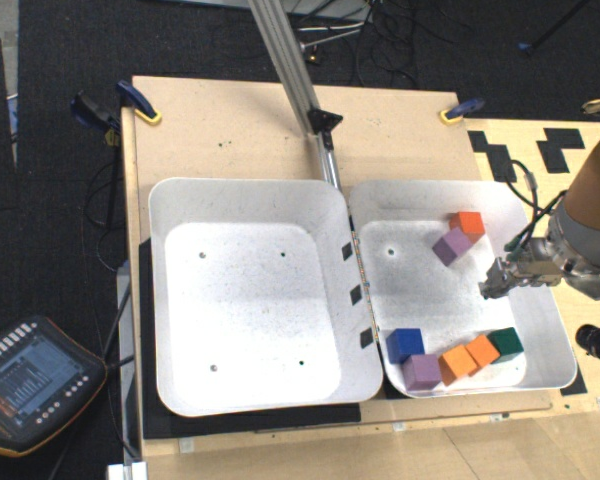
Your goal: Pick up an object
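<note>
Orange cube: small orange foam block (468,223), touching purple foam block (449,246), right white plastic bin (420,298), far side.
Hand: grey hand (494,286) above bin's right side; finger opening cannot be told.

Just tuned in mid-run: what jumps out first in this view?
The coloured blocks in the right bin: an orange block and purple block near its far side, four more bunched at its near edge. The gripper hangs between the groups.
</note>
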Controlling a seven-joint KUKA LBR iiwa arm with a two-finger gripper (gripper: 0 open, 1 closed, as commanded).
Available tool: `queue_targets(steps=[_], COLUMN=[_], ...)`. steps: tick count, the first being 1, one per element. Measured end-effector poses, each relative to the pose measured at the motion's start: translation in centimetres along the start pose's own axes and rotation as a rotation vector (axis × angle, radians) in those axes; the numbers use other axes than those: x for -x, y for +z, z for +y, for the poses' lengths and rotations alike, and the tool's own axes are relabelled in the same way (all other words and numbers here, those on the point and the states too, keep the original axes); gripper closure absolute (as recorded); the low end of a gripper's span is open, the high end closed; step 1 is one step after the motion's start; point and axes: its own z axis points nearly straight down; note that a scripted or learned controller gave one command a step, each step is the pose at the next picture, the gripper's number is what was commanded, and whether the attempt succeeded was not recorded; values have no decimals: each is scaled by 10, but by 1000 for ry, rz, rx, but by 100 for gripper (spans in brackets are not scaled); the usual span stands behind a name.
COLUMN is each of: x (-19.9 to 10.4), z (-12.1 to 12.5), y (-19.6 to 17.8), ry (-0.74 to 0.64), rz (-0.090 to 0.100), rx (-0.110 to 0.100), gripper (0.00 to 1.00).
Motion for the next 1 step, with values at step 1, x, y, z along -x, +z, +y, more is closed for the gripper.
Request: queue_targets(steps=[1], x=[-48], z=[3], y=[-13], ry=[-5], rz=[3], rx=[-3], gripper=[100])
